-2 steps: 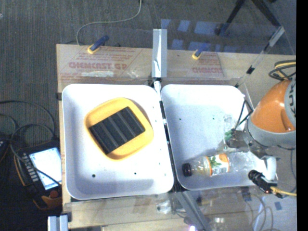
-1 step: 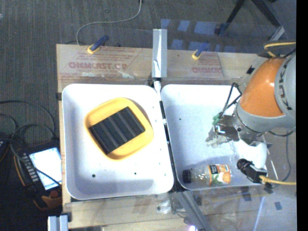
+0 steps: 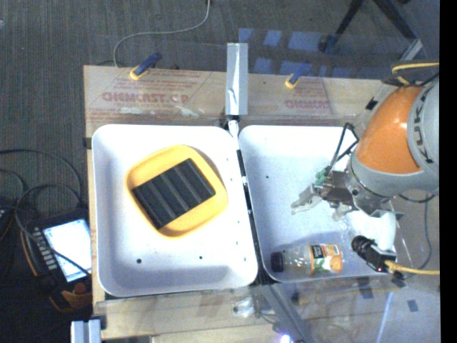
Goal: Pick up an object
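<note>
A small clear bottle (image 3: 310, 259) with an orange label and a dark cap lies on its side along the front edge of the right bin (image 3: 285, 156). My gripper (image 3: 305, 197) hovers over the middle of that bin, a little above and behind the bottle. It is open, and nothing sits between its fingers. In the left bin (image 3: 114, 256) rests a yellow, rounded block (image 3: 178, 190) with a black ribbed top, tilted diagonally.
The divider between the two bins (image 3: 243, 191) runs just left of the gripper. A metal post (image 3: 235, 77) stands behind the bins at the centre. The arm's orange band (image 3: 389, 138) hangs over the right bin's right side.
</note>
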### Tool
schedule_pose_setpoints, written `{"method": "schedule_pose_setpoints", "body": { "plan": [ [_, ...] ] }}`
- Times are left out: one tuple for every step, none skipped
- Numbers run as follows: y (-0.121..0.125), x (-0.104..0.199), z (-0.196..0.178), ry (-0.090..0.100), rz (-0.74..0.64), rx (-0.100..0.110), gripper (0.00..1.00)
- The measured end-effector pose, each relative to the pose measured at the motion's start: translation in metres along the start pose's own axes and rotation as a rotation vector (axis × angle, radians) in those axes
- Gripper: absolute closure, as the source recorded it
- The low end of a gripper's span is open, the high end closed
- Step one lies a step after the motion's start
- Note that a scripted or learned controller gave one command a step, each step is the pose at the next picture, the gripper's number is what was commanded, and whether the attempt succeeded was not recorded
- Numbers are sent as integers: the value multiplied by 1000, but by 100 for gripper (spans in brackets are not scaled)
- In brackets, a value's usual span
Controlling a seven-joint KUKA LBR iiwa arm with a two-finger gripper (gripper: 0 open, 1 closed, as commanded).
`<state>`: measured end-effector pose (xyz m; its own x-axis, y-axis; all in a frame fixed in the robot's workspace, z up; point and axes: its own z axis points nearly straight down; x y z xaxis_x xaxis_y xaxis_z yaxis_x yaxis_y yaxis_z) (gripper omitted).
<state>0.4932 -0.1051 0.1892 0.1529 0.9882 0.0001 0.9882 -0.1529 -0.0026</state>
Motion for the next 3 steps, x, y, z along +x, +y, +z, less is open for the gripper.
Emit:
{"method": "schedule_pose_setpoints", "body": {
  "plan": [
    [-2,-56,86,0,-92,2,0],
    [46,-64,96,12,58,0,0],
    [55,-85,20,-4,425,-1,0]
  ]
}}
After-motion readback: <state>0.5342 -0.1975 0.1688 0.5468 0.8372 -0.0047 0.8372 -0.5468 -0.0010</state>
